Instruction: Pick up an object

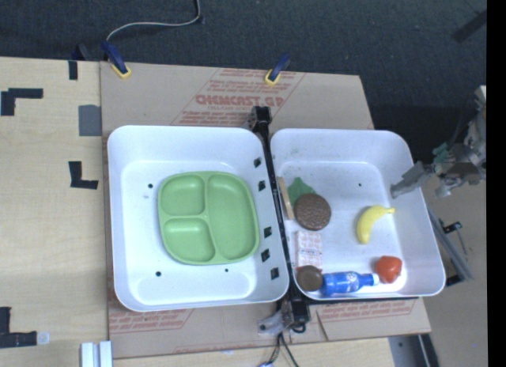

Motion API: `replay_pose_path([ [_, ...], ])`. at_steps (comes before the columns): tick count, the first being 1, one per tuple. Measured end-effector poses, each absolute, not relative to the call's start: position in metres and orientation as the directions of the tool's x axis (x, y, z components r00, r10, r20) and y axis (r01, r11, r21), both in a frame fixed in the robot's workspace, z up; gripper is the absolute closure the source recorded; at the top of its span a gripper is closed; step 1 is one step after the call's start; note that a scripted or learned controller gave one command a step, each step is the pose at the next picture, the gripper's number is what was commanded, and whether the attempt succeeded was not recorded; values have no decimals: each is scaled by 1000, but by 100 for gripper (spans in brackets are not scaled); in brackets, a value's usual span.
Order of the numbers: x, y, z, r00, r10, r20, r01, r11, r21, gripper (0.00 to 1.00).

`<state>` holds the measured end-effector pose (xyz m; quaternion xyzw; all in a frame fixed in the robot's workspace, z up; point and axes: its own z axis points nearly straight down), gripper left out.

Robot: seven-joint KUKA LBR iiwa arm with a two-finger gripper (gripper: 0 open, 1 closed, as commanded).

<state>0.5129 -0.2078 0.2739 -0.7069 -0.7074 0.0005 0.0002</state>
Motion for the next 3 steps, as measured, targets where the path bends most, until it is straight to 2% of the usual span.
replay_pose_path([
  [1, 525, -192, 143, -2, 1000, 2, 1000, 2, -6, 0],
  [2, 528, -162, 86, 0, 1000, -1, 1000, 0, 1, 0],
  [3, 528, -163, 96, 1, 1000, -4, 1000, -1, 4, 100],
])
